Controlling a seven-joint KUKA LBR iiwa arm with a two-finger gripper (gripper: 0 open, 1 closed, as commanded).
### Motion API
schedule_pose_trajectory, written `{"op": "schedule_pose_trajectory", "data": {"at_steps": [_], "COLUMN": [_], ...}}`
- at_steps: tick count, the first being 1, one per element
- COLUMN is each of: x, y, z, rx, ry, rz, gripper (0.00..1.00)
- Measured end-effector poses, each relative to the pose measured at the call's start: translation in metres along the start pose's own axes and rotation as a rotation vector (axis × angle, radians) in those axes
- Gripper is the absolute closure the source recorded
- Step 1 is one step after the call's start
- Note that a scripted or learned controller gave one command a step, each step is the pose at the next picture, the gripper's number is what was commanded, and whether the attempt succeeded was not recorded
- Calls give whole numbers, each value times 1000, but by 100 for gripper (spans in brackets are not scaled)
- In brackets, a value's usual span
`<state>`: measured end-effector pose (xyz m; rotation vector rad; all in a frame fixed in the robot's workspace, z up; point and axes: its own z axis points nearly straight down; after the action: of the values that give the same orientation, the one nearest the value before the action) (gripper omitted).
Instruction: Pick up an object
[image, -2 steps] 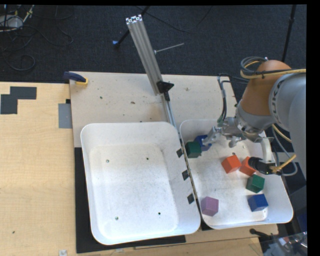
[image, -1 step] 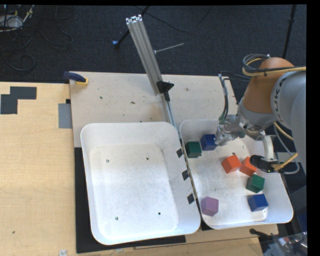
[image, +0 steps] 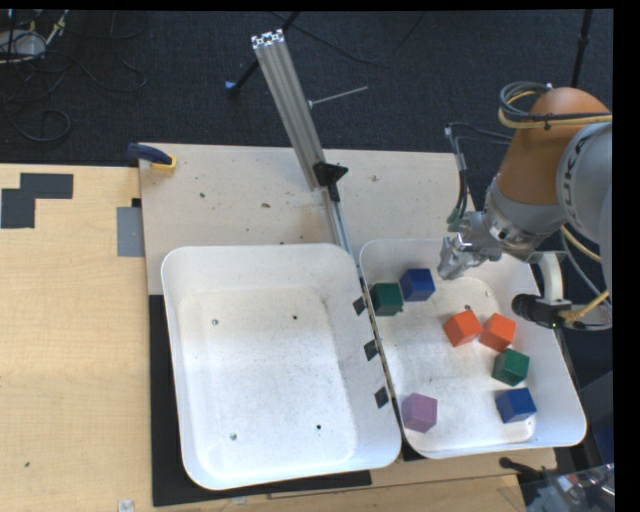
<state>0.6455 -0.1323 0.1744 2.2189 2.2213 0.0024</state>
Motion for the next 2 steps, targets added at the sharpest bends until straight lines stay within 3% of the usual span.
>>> {"op": "schedule_pose_trajectory", "data": {"at_steps": [2], "x": [-6], "y": [-8], "z": [-103], "rx": [-2], "ry": [-1], "rz": [1], "gripper": [100]}}
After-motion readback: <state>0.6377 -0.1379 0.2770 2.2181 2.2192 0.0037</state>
